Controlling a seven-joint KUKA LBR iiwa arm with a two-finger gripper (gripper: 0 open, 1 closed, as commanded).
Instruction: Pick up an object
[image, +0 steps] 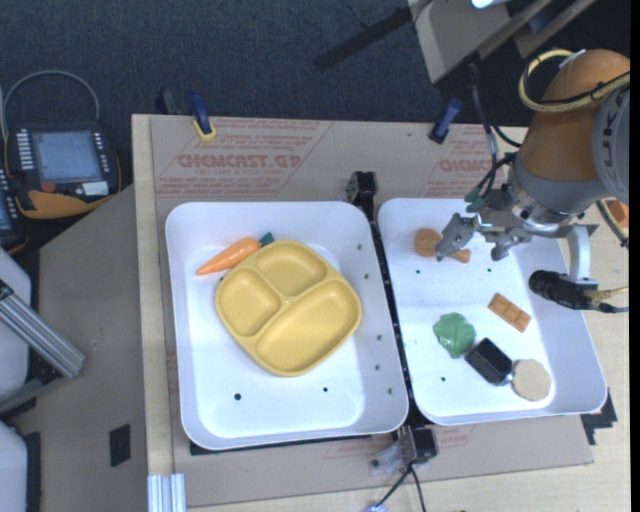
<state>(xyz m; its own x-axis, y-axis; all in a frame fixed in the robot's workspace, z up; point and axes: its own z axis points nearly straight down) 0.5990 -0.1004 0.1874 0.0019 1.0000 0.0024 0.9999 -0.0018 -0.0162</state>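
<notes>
At the far end of the right bin (590, 375), the gripper (482, 234) hangs low with its grey fingers (452, 236) spread apart and nothing between them. Just to the left of the fingers, touching or nearly touching the nearest one, lies a small orange-brown piece (429, 242) on the white floor; it reads as a bit of toy food, though the gripper covers part of it and its true outline is hard to tell. This is the nearest candidate for the pick.

Nearer the camera than the fingers, well apart from them, sit a tan block (510, 313), a green lump (454, 334), a black block (489, 360) and a pale round disc (531, 380), the last two touching. Farther left, past the wall between the bins, the left bin (190, 300) carries a yellow divided plate (288, 305) with a toy carrot (230, 255) against its far-left rim. Both bins rest on the bench (150, 200).

The step in hand looks like lining up on the orange-brown piece. To do it well, the gripper should shift left until the piece sits squarely between the open fingers, not under one of them, then go down to the bin floor before closing. A finger landing on top would likely push the piece away or pin it.
</notes>
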